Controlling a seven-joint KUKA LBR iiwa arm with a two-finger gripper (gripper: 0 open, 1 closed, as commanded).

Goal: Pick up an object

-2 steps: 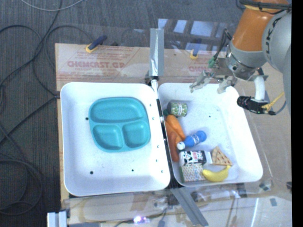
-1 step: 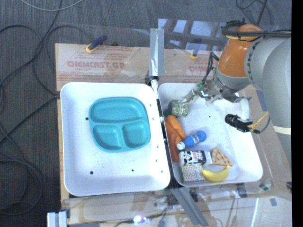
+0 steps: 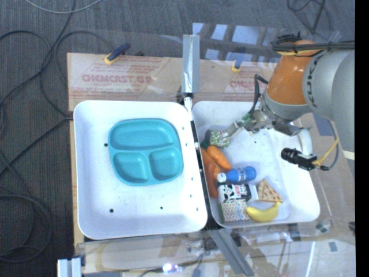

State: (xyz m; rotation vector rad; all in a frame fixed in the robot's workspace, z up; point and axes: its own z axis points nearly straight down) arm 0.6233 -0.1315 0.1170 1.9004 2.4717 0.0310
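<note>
where the right bin [image 3: 300,209] comes nearest the camera, a curved yellow banana [image 3: 262,212] lies along its front wall, touching a flat printed packet [image 3: 233,210] and a triangular, crumb-textured sandwich piece [image 3: 268,191]. just behind them rest a small black-and-white carton [image 3: 234,192] and a blue bottle with a white cap [image 3: 237,175], lying on its side. two tapered orange carrots [image 3: 214,160] lean against the left wall. farther back, the pincer [image 3: 226,135] reaches in from the right, its thin metal fingers pinching a small crumpled green-and-white object [image 3: 217,138] near the carrots' tops. the grey arm with its glossy orange band [image 3: 291,79] covers the bin's far right corner. the left bin [image 3: 92,212] holds a smooth turquoise tray with three compartments [image 3: 146,150]. beyond both, the brown cardboard worktop [image 3: 121,79] bears faded red lettering.
</note>
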